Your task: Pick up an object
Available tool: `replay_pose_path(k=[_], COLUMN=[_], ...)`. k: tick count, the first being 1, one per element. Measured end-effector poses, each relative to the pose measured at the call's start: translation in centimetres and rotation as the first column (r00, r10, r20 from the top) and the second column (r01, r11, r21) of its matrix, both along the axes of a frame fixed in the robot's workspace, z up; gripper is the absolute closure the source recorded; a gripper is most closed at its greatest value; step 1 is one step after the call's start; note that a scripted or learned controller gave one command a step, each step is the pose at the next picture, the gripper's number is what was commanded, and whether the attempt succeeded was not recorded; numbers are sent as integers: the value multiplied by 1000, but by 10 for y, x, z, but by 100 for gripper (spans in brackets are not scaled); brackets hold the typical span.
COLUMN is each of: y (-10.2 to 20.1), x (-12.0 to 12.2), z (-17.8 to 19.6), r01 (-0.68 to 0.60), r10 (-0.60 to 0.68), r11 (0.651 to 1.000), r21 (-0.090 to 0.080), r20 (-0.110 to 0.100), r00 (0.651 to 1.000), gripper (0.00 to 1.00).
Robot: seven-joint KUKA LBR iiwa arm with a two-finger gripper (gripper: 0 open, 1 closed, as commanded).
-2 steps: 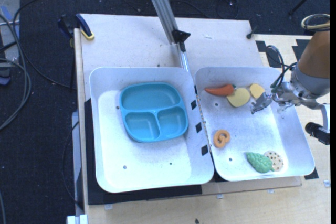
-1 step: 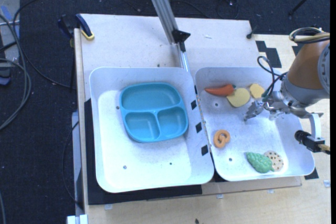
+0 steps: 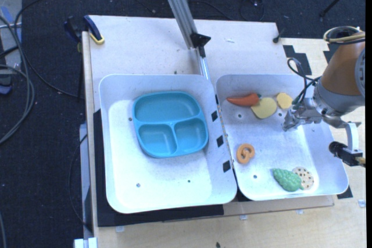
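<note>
The right bin [image 3: 325, 148] holds several small toy foods. An orange carrot [image 3: 243, 100] lies at its far left, with a pale yellow piece [image 3: 265, 108] and a smaller yellow piece [image 3: 284, 101] beside it. An orange pretzel [image 3: 245, 153] sits near the left wall. A green leafy piece [image 3: 286, 179] and a speckled cookie [image 3: 303, 177] rest by the near rim. My gripper [image 3: 290, 122] hangs low in the right bin, just right of the yellow pieces, with nothing seen between its fingers.
The left bin [image 3: 116, 183] carries a blue three-compartment tray [image 3: 171, 124]. A slanted metal pole [image 3: 177, 0] rises behind the bins. The arm [image 3: 343, 75] enters over the right bin's far right corner. Cables lie on the dark floor around the bench.
</note>
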State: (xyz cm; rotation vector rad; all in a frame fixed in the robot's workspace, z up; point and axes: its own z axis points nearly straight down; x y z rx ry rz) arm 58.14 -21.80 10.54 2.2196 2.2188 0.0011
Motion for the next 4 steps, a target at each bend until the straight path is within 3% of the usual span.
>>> replay_pose_path(k=[3, 4], y=[0, 52], x=[3, 1], z=[169, 153], r01=[-3, -5], r10=[3, 5], r11=[1000, 1000], r21=[-1, 2], r20=[2, -4], r00=[1000, 1000], gripper=[100, 100])
